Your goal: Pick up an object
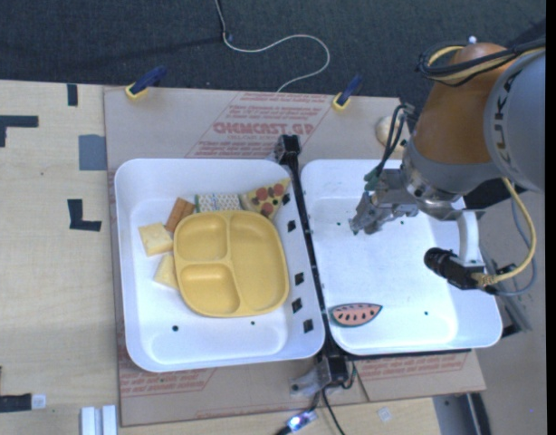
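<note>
My gripper point(367, 220) hangs over the upper middle of the right bin point(459, 329), pointing down, with nothing seen between its fingers. A watermelon slice toy point(355, 314) lies near the front left corner of that bin, well below the gripper. In the left bin point(133, 243) a yellow divided plate point(231, 263) covers the middle. Around its top and left edges lie small toy foods: a pizza slice point(268, 197), a brown cracker point(178, 213) and pale yellow squares point(156, 239).
The arm's grey body and orange band point(459, 107) overhang the right bin's far right side. A black cable fitting point(452, 267) sits by the right bin's right wall. A divider of black clips point(301, 243) runs between the bins.
</note>
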Motion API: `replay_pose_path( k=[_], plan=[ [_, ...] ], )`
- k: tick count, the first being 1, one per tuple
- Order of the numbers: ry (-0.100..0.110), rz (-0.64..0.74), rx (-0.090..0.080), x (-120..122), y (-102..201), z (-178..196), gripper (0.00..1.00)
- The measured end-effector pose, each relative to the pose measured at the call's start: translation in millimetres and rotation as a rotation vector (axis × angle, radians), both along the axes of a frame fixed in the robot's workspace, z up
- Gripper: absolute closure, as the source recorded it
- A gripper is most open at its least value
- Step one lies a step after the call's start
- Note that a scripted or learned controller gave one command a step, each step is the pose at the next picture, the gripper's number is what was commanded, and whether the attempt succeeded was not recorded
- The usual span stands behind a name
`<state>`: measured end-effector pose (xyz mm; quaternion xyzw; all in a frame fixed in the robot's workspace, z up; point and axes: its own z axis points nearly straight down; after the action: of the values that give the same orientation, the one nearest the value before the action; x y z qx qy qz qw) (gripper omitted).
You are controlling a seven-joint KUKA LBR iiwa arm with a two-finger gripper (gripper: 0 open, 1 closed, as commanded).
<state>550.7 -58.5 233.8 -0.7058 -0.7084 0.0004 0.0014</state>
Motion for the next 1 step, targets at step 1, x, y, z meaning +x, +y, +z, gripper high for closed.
replay_pose_path(
  k=[1],
  plan=[
    [0.002, -0.003, -0.002, 6.3, -7.8, -18.6, 1.0]
  ],
)
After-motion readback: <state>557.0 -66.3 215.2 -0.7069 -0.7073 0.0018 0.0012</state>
